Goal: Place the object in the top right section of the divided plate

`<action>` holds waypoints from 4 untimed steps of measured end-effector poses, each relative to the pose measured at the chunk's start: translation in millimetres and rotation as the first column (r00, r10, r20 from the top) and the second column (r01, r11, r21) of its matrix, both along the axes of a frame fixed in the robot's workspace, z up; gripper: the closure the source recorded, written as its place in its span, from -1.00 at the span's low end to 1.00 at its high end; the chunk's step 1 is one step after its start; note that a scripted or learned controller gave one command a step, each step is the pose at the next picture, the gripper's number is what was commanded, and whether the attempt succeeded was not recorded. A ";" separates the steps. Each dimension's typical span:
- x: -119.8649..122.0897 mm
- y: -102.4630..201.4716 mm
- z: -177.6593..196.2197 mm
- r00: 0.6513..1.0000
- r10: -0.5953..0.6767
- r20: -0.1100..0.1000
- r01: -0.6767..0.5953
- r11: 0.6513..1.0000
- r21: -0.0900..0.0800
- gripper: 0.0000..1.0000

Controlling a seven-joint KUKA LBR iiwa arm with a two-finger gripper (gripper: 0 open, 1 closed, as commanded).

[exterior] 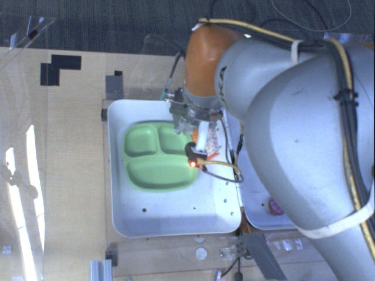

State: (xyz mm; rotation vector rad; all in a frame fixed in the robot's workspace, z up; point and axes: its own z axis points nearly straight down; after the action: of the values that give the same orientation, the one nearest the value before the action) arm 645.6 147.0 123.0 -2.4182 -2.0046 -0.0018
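Arm (304,116) looms nearest; claw (188,126) over green plate (158,163) right edge, grip state unclear; left bin (176,215).

Two white bins (176,221) side by side on a pale bench (64,174) — small purple item (275,206) in the right one

No readable text, labels, brands or numbers anywhere; the black marks on the tabletop (64,157) are plain shapes.

You see a bulky grey arm (293,139) with an orange band (206,60); yellow and black cables (343,86) run along it; a small red light (193,164) glows near the tool (196,136).
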 end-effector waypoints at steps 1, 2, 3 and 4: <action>-17.1 -72.5 61.9 0.960 -0.282 0.004 0.282 0.960 0.001 1.00; -23.0 -61.8 61.1 0.980 -0.201 0.002 0.201 0.980 0.000 1.00; -100.8 -55.6 89.9 0.995 0.104 0.004 -0.104 0.995 0.000 1.00; -130.5 -38.9 60.7 0.991 0.130 0.002 -0.130 0.991 0.000 1.00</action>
State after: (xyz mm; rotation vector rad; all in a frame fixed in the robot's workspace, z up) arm 515.1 108.1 183.6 -2.2829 -2.1589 -0.0037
